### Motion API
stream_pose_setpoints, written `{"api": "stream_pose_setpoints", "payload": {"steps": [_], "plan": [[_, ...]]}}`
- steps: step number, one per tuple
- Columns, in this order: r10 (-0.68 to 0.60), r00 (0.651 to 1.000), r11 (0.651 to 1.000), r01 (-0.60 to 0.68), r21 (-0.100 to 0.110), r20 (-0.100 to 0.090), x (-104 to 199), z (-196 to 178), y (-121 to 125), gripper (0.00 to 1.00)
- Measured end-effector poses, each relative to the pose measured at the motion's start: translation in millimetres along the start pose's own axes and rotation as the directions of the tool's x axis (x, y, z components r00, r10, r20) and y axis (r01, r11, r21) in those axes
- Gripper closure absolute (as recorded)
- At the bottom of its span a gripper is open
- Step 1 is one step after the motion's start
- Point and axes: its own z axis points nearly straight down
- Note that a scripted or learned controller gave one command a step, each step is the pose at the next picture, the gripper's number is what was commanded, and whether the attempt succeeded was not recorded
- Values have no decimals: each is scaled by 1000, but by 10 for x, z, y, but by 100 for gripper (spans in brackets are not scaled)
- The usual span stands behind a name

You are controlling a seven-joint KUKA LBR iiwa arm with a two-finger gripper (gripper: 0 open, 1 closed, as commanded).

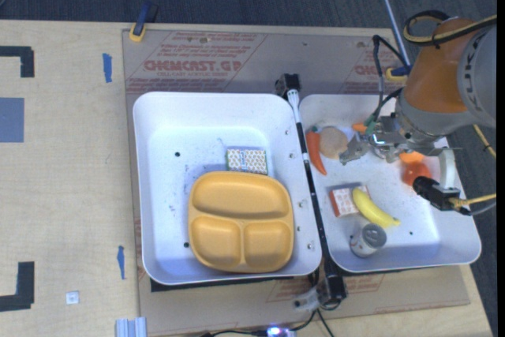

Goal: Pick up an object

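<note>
Hovering over the right bin, nothing visibly gripped

Hanging low over the upper part of the right bin, the gripper sits w/ metal parts pointing toward the left; can't tell from this angle if it's spread or pressed together, and nothing shows pinched in it. Probably lining up on a target, since candidates cluster close by.

Nearest, just beside it on the left: 1 pale roundish object, and touching that on the far side, 1 carrot lying along the bin wall. Just beside the tool on the arm side: 1 orange piece, partly tucked under the wrist. Nearer the camera than the tool: 1 red-and-white packet, 1 banana right next to it, then 1 small grey can near the front rim. So 6 loose items in this bin.

Well apart, across the divider: left bin w/ 1 yellow divided tray and 1 patterned card touching its far edge.
</note>
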Motion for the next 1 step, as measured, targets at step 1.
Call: {"api": "stream_pose_setpoints", "payload": {"steps": [1], "plan": [[-1,1000,1000,1,-2,0,177,372,77,0]]}}
